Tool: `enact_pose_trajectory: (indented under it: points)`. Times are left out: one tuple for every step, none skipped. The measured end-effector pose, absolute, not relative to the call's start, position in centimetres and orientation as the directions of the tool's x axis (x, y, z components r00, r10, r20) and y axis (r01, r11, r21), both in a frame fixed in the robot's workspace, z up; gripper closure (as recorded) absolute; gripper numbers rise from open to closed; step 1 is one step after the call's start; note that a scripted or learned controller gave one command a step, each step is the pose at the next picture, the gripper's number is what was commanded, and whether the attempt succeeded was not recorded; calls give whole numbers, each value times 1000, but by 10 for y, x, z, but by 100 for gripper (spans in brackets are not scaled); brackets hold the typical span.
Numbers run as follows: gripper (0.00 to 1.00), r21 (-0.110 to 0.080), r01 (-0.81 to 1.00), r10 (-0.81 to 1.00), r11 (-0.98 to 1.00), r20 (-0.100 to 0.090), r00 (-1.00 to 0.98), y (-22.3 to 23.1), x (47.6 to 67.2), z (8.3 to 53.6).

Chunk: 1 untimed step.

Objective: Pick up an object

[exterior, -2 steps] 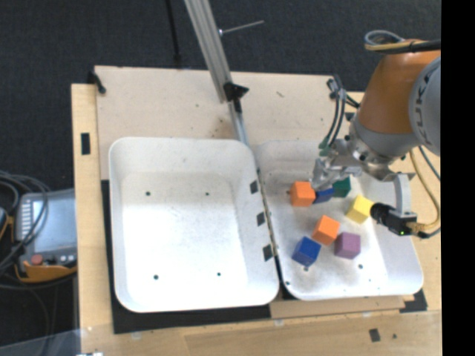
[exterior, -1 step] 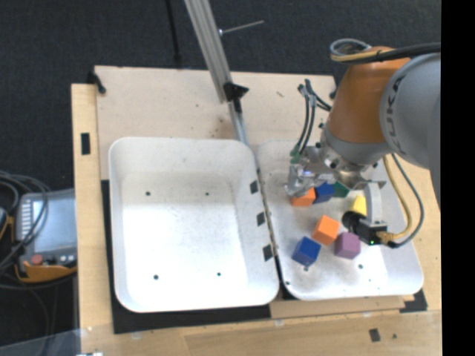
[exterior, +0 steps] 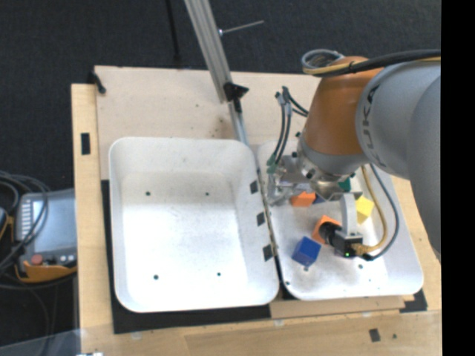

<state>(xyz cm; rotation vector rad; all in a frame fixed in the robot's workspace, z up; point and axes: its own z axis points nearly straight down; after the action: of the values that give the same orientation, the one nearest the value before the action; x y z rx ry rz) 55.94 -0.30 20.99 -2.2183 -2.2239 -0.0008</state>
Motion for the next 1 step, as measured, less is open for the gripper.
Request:
enact_pose_trajectory:
  points:
    - [100,0,1000,1000,8,3,-8,42,540,224]
